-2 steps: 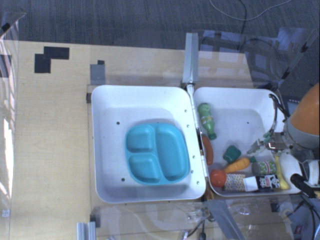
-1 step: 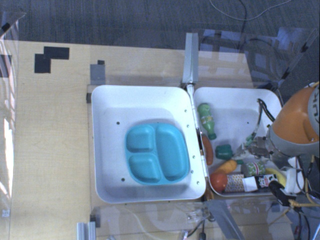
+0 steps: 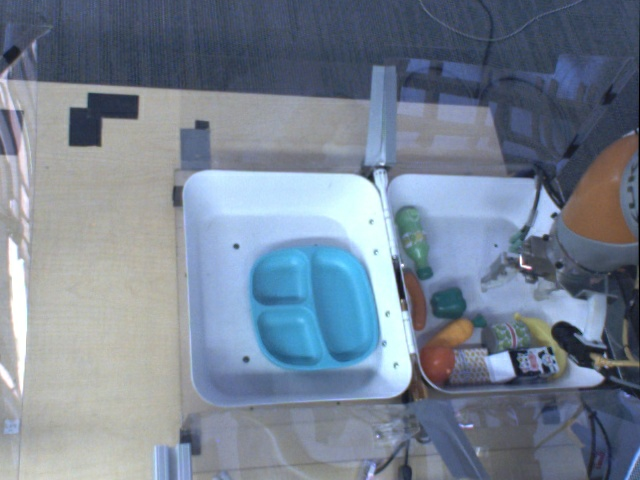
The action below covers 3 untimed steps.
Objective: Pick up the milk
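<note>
The milk (image 3: 505,365) is a small carton lying on its side at the front edge of the right bin (image 3: 470,203), with a black-and-white patch at its right end. It lies between a red tomato (image 3: 435,363) on its left and a yellow banana (image 3: 541,332) behind it. My gripper (image 3: 516,266) hangs over the bare white floor in the middle right of that bin, behind the milk and apart from it. Its fingers stand open with nothing between them. The grey arm with its orange band (image 3: 603,203) comes in from the right.
The right bin also holds a green bottle (image 3: 412,240), a brown sausage (image 3: 416,303), a green pepper (image 3: 448,301) and an orange carrot (image 3: 455,332). The left bin (image 3: 215,268) holds a blue divided tray (image 3: 315,305). A metal divider (image 3: 381,118) stands behind the two bins.
</note>
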Tool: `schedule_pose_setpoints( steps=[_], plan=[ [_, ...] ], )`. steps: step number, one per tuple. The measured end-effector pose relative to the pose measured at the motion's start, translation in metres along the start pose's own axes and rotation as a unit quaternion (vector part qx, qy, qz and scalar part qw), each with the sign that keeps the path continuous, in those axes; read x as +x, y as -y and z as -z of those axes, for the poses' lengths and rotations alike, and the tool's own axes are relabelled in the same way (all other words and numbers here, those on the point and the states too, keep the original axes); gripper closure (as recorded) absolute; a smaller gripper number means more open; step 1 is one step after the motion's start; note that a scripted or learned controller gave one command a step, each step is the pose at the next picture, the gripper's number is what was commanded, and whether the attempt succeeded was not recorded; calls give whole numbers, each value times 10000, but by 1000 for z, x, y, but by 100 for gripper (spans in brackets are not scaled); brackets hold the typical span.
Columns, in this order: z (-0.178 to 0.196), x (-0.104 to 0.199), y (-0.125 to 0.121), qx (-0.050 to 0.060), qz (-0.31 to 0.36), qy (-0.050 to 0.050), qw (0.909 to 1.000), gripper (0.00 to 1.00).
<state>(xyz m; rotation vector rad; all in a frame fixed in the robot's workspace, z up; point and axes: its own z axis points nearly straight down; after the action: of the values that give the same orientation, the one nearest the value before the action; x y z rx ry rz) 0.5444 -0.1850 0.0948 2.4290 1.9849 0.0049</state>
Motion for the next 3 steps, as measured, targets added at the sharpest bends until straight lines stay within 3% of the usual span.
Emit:
schedule_pose_setpoints(
  steps=[1,3],
  plan=[
    [-6,72,-34,-37,68,-15,10000,0],
    [-6,71,-34,-35,69,-11,10000,0]
  ],
)
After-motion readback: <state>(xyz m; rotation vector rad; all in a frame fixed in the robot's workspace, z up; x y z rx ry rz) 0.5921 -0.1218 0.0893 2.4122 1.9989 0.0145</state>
